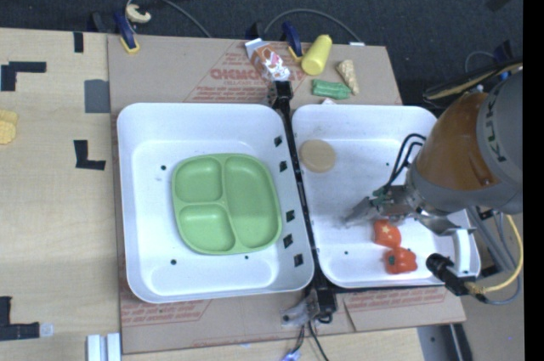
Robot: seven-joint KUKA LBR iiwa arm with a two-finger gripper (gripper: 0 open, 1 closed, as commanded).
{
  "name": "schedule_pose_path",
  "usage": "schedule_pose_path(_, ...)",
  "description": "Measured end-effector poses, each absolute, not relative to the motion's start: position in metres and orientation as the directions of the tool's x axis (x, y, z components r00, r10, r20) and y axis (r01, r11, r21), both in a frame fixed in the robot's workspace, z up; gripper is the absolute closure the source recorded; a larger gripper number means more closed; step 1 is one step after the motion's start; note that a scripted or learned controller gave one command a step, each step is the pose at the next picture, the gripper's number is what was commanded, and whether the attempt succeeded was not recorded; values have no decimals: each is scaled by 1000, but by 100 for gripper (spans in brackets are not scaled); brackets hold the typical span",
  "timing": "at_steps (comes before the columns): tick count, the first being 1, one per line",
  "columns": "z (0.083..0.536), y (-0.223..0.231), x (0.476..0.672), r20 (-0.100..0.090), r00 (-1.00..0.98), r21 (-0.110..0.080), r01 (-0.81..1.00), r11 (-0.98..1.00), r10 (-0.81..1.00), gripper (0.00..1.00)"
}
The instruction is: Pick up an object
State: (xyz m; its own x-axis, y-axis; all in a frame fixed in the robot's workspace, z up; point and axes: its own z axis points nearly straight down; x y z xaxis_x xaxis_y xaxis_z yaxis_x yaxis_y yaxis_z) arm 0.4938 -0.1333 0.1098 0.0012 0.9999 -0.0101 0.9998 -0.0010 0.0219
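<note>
In the right bin [340, 120] lie a flat tan disc [317, 155] near the back left and two red toy pieces, one [388, 234] at the front right and another [400, 261] against the front wall. My gripper [359, 213] hangs low over the middle of this bin, pointing left. It is just left of the upper red piece and in front of the disc. Nothing shows between its tips. The grey and orange arm [463, 155] covers the bin's right side.
The left bin [136, 181] holds a green divided plate [226, 203]. Behind the bins, on the cardboard, lie a yellow object [316, 53], a green object [331, 89], a tan object [347, 76] and a small packet [270, 60]. Cables run along the divider.
</note>
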Motion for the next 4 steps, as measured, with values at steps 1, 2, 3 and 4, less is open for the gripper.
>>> schedule_pose_path(1, 93, -150, 492, -1, -6, 23, 1000, 6, 1000, 0)
schedule_pose_path(2, 105, -154, 493, -12, -1, 30, 1000, 2, 1000, 100)
schedule_pose_path(3, 105, -154, 494, -13, -2, 33, 999, 3, 1000, 0)
schedule_pose_path(4, 137, -220, 491, -1, 1, -1, 1000, -1, 1000, 0)
